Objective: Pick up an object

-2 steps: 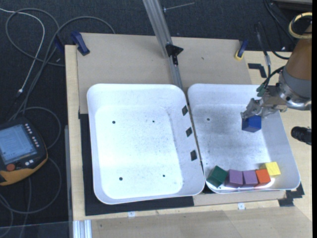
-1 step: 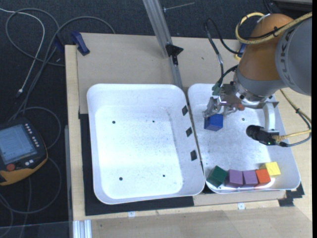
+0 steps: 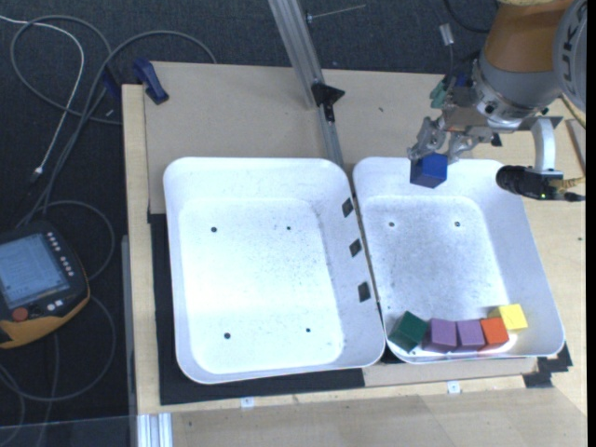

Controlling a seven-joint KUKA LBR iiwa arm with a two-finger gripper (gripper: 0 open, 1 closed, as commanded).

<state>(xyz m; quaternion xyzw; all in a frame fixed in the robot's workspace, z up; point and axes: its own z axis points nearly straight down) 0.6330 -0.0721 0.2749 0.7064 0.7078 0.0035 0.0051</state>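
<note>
A blue cube (image 3: 429,170) hangs between the fingers of my gripper (image 3: 434,155), which is shut on it above the far edge of the right bin (image 3: 521,231). The arm, grey with an orange band, comes in from the upper right. Along that bin's near edge lies a row of small blocks: a green one (image 3: 408,330), two purple ones (image 3: 444,332) (image 3: 471,332), an orange one (image 3: 494,331) and a yellow one (image 3: 512,318).
The left bin (image 3: 251,268) stands beside the right one, with black clips along the shared rim. A metal pole (image 3: 298,45) slants up behind the bins. A teach pendant (image 3: 33,277) and cables lie on the floor at left.
</note>
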